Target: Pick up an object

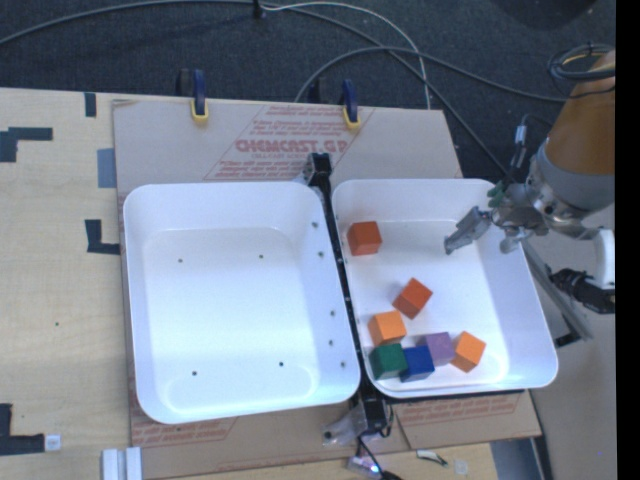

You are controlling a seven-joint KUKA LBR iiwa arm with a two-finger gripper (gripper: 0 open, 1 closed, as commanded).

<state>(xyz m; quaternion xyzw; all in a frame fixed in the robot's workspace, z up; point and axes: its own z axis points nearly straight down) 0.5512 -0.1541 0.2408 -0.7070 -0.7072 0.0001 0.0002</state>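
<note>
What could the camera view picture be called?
Gripper hovers over right bin of colourful blocks.

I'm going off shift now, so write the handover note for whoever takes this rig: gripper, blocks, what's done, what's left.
Gripper: above the right bin, near its far right corner, nothing between its fingers.
Blocks, all in the right bin: one orange block alone near the divider; another orange block mid-bin; a cluster at the near edge of an orange block, green block, blue block, purple block and orange block.
Done: nothing picked yet.
Left: grasp and lift one block.
</note>
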